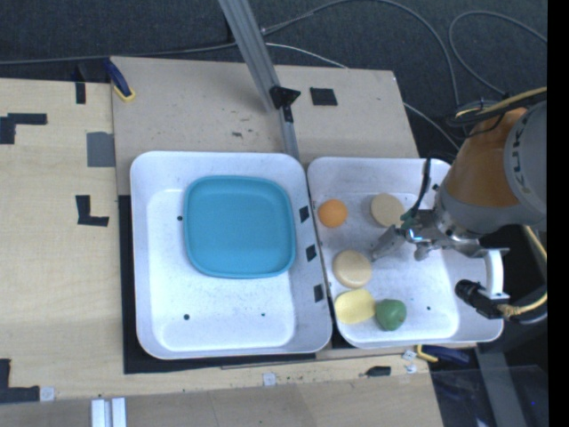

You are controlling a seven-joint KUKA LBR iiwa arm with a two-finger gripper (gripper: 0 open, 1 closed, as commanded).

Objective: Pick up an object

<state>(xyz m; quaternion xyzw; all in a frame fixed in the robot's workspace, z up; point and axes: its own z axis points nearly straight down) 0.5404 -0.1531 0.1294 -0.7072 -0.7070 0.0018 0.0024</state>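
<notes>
The right bin (436, 327) holds an orange ball (332, 213), a tan round piece (387, 210), a cream round piece (352, 268), a yellow piece (355, 307) and a green piece (389, 314). My gripper (401, 246) hangs over the middle of this bin, its two fingers spread apart with nothing between them. It sits just right of the cream piece and below the tan one, touching neither as far as I can see.
The left bin (160, 327) carries a blue square plate (239, 226). A grey metal bar (258, 52) slants down to the gap between the bins. Cables (427, 34) trail at the back right.
</notes>
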